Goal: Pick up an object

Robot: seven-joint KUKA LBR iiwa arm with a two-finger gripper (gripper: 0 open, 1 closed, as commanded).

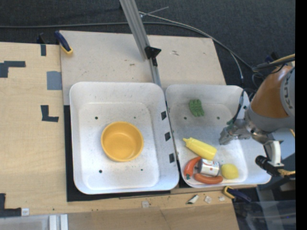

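Observation:
The right bin [182, 97] holds a green knobbly piece [195, 107] near its back, a yellow mustard bottle [201, 148] lying on its side, a red-orange sausage [200, 173] curled at the front, a small silver can [209, 167] on it and a yellow lemon [230, 171]. My gripper [227, 136] hangs low over the bin's right part, just right of the mustard bottle and above the lemon. Nothing shows between its fingers. The grey arm with its orange band [271, 97] comes in from the right.
A yellow bowl [122, 141] sits in the middle of the left bin [86, 99]. A slanted metal pole [139, 30] runs down to the divide between the bins. Clamps sit at the bench's back left [64, 42] and front right [233, 193].

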